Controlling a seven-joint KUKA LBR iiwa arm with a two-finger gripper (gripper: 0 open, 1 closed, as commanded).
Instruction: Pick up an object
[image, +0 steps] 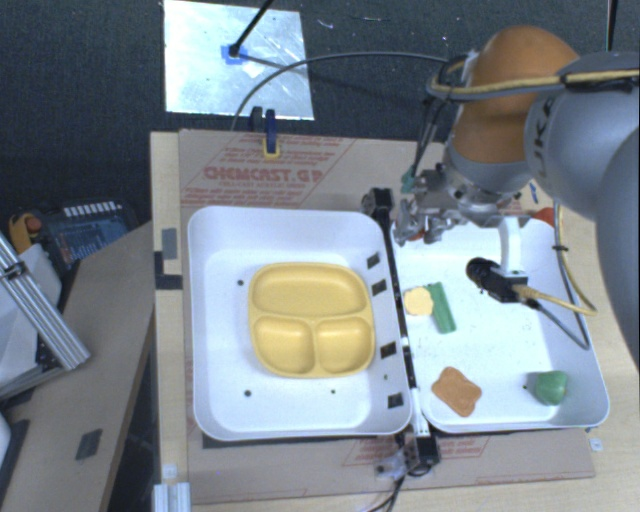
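The likeliest targets are the yellow disc (417, 301) and the green stick (441, 308). They lie touching each other against the left wall of the right bin (500, 345), about halfway along it. An orange-brown slab (456, 390) lies alone near the bin's near-left corner, and a green lump (548, 386) sits in the near-right corner, close to the rim.

My hand (420, 228) hangs over the bin's far-left corner, close to the wall shared with the left bin (205, 300), which holds a yellow divided tray (308, 318). I cannot tell whether my hand is wide or narrow, and I see nothing gripped in it.

I judge the step to be the approach. The disc and stick are closest, but they touch and crowd the wall, so closing there could catch both or scrape the bin. I would straddle the stick across its narrow width on the side away from the disc. Failing that, the slab has free room all round and should be the cleaner pick. I would come straight down and close only once I am low enough.
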